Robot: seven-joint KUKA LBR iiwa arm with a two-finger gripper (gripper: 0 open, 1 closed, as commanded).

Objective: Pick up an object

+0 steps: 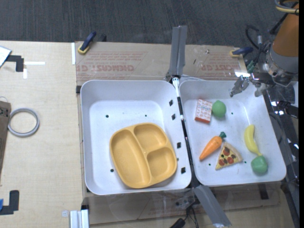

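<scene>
— Gripper [247, 83] first: where is it?

— Over the far right corner of the right bin [237, 177], up by the back rim. The grey arm [285, 56] with its orange band comes in from the right edge, and the metal tip points left over the bin.

— Are its fingers apart or closed?

— I cannot tell; that end is small and cluttered. Nothing from the bin is seen between them.

— What could it pick?

— All the toys lie on the right bin's floor, apart from the gripper. A red-and-white box [204, 111] lies near the back, with a green ball [218, 109] just beside it on the right, about touching. A carrot [211, 147] lies at a slant in the middle, leafy end up toward the right. A pizza slice [228, 156] sits just right of the carrot. A banana [251, 139] lies along the right side, and a second green fruit [259, 165] sits below it, near the front right corner.

— And the left bin [95, 141]?

— It holds a yellow tray [142, 154] with three compartments, turned at a slant toward the front.

— Anything off the bins?

— A tape roll [22, 122] lies on the bench at the far left, well apart from both bins.
</scene>
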